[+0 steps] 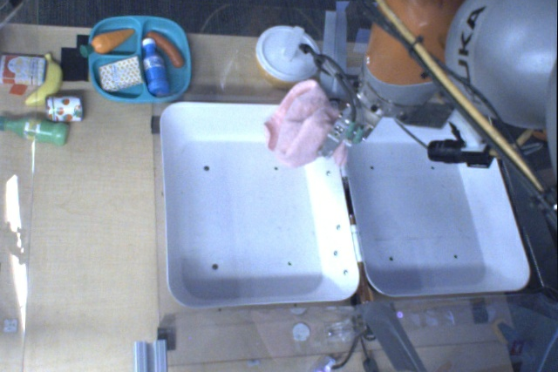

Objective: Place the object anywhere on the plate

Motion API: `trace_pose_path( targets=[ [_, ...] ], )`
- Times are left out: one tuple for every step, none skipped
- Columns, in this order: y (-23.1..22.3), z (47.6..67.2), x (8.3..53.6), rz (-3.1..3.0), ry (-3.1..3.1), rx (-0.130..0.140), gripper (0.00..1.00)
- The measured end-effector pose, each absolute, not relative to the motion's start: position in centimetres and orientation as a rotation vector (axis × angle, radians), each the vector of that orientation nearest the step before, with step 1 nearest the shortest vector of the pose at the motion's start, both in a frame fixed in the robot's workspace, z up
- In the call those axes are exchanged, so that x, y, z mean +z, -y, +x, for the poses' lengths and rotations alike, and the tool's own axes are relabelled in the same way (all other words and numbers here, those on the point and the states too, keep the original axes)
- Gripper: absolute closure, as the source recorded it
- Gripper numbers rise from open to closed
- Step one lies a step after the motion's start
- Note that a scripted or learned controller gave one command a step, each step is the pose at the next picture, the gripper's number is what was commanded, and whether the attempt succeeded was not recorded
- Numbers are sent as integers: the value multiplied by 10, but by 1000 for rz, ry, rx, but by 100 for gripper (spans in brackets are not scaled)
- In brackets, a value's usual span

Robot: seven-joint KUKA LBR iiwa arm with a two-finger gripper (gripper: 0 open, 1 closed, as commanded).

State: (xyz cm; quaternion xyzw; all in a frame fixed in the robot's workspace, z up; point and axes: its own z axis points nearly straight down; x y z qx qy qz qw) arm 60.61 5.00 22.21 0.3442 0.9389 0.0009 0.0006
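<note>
Tool (345, 131) at the right flank of the pink cloth (298, 123), state unreadable: cannot tell whether clamped on the fabric or merely pressed into it, with the contact hidden behind folds and wiring. Cloth bunched and apparently hanging over the far right corner of the left bin (187, 213), just beside the ridge shared with the right bin (514, 274). Just beyond, on the worktop (87, 213), a round white plate (277, 57) with a yellow rim, near the cloth's upper edge; further left, well apart, a blue divided plate (174, 70) carrying toy food. Main risk, judged from this: a thin or one-sided pinch on soft fabric, likely to slip during travel and drop the cloth into the bin. Second: a loose trailing fold, liable to drag across the bin wall or to drape half off the small white plate on release. Third: ambiguity over which plate, with the blue one crowded and farther off. Also worth watching: cable loops near the wrist, close enough to snag the fabric.
</note>
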Motion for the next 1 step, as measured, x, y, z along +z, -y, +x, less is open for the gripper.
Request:
trace_pose_path(
  targets=[
    [-90,580,213,471,-3105,3,100]
  ],
)
